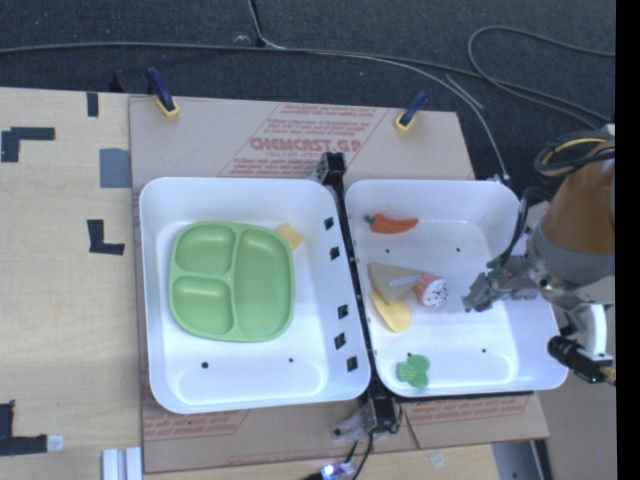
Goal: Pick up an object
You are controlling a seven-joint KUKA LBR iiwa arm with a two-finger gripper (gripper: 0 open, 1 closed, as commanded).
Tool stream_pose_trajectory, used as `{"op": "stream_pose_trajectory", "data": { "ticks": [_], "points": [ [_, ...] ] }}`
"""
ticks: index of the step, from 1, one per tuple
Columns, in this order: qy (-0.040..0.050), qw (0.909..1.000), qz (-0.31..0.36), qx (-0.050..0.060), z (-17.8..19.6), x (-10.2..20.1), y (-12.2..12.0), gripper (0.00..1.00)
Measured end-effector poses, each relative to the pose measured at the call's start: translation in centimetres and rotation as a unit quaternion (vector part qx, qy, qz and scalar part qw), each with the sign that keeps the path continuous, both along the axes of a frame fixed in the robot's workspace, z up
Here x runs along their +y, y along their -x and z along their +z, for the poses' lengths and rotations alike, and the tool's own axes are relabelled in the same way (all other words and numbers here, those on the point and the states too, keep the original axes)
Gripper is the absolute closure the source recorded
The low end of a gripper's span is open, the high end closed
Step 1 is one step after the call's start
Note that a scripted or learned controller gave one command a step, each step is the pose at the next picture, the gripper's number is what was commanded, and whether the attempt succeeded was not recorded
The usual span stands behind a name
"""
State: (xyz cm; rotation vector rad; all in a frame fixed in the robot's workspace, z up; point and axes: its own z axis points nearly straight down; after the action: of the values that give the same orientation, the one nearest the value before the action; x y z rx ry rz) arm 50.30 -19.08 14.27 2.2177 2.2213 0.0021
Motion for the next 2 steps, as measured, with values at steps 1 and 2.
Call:
{"op": "stream_pose_trajectory", "data": {
  "ticks": [1, 2],
  "points": [
    [0.0000, 1.0000, 0.000, 0.000, 4.4, 0.2, 0.4, 1.00],
    [0.0002, 1.0000, 0.000, 0.000, 8.7, 0.3, -0.1, 1.00]
  ]
}}
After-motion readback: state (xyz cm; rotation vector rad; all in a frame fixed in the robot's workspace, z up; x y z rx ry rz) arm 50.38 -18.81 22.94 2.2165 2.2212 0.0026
